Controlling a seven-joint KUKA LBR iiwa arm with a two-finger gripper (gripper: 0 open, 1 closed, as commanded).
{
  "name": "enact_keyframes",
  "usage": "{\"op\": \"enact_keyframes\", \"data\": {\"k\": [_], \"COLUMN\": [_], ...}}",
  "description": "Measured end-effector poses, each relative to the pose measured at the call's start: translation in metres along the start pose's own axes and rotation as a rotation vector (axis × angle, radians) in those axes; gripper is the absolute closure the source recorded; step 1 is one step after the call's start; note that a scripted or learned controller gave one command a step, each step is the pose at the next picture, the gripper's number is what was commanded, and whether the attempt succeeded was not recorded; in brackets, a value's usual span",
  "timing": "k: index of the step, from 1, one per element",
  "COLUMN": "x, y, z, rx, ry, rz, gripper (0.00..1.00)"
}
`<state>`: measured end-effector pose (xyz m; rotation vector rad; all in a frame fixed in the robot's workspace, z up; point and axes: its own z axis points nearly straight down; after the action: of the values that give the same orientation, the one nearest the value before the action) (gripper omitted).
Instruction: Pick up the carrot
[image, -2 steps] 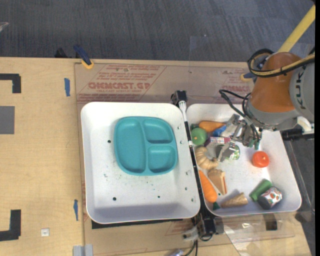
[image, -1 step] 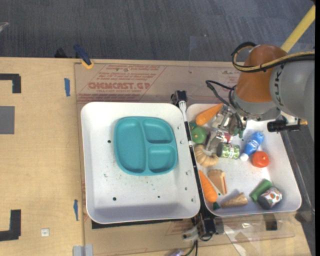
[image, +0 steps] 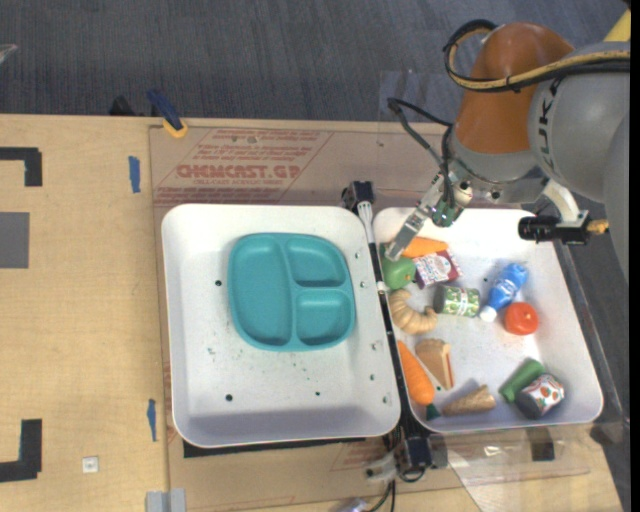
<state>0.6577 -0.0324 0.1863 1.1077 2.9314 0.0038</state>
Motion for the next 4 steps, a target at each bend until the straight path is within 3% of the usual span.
{"op": "enact_keyframes", "data": {"k": [1,3,4], "x": [0.015,0.014,-0.028], "y": [-0.005,-0.027,-0.029], "z": [0.002,0.003,0.003], "rx": [0.006,0.009,0.008], "ry": [0.006,0.006,0.001], "rz": [0.133,0.493,0.832], "gripper": [0.00,0.00,0.00]}}
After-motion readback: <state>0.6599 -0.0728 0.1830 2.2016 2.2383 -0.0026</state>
